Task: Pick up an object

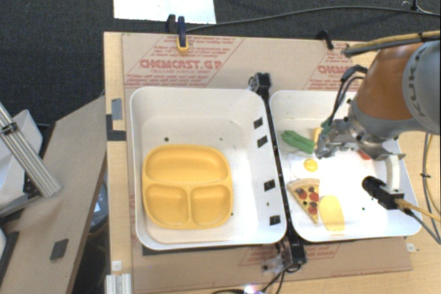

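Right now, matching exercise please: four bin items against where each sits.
1 yellow tray
2 green vegetable
3 pizza slice
4 yellow block

A right bin, nearest the front rim
B left bin
C right bin, beside the hand
D right bin, between yellow block and left bin

Pairs: 1-B, 2-C, 3-D, 4-A

The brown paper-faced sheet [227, 55] bears red print reading "CHEMCAST GP", partly repeated at its right.
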Robot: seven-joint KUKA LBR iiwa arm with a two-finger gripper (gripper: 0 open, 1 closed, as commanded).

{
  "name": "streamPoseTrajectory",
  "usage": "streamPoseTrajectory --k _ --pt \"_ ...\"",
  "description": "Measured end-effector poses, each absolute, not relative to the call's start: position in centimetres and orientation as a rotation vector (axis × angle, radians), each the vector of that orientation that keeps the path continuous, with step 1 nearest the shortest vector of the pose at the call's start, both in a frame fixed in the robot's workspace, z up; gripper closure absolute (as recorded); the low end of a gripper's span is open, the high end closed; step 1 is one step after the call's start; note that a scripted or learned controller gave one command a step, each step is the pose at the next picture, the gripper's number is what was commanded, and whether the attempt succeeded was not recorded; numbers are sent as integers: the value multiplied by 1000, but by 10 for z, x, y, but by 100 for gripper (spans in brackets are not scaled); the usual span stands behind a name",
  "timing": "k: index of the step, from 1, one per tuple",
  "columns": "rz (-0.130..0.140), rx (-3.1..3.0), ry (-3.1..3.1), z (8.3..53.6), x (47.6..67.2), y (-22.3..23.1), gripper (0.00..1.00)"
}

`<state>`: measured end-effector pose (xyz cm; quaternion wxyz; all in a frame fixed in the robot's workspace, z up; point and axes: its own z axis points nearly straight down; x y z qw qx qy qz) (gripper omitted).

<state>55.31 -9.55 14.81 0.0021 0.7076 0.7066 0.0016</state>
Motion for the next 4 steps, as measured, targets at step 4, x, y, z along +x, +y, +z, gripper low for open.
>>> streamPoseTrajectory --k 4 --pt "5 2210 2233 232 603 17 100"
